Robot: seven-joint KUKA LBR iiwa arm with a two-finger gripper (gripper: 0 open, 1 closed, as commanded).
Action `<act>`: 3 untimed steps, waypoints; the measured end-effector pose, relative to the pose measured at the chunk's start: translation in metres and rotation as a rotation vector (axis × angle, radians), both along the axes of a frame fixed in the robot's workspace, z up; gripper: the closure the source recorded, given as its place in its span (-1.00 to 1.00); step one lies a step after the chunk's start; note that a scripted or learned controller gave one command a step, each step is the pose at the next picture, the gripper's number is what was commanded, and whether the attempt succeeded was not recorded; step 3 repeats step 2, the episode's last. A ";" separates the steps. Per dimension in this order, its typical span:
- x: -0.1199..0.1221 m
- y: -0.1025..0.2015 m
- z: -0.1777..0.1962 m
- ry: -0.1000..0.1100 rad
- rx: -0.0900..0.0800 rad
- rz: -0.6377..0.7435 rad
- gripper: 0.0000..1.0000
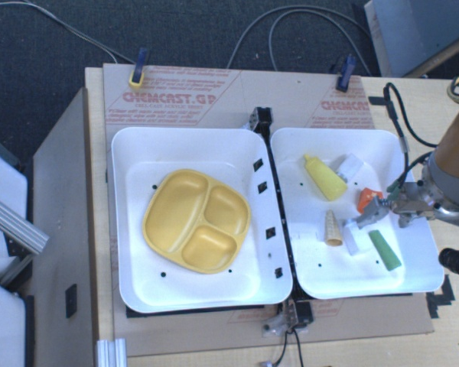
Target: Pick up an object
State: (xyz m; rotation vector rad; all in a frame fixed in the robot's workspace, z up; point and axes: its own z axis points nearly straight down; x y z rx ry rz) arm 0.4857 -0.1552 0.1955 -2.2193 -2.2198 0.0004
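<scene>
Green stick (385,250) is noted in the right bin (314,281), just near of the gripper (371,214), its long axis running far-left to near-right. Whether the gripper is apart or together cannot be told. A yellow bottle (325,178) is recorded far-left.

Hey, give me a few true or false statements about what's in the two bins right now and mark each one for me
1. The yellow divided tray lies in the left bin. True.
2. The yellow bottle lies in the same bin as the tray. False: it lies in the right bin.
3. The green stick lies in the right bin, near its right side. True.
4. The small cone stands on top of the yellow tray. False: it lies on the right bin's floor, below the yellow bottle in the picture.
5. The gripper hangs over the left bin. False: it is over the right bin, beside an orange object.
</scene>
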 end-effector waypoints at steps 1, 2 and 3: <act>0.050 0.000 0.271 -0.022 -0.008 0.004 -1.00; 0.049 0.000 0.273 -0.009 -0.005 0.002 1.00; 0.049 0.000 0.273 -0.009 -0.005 0.002 1.00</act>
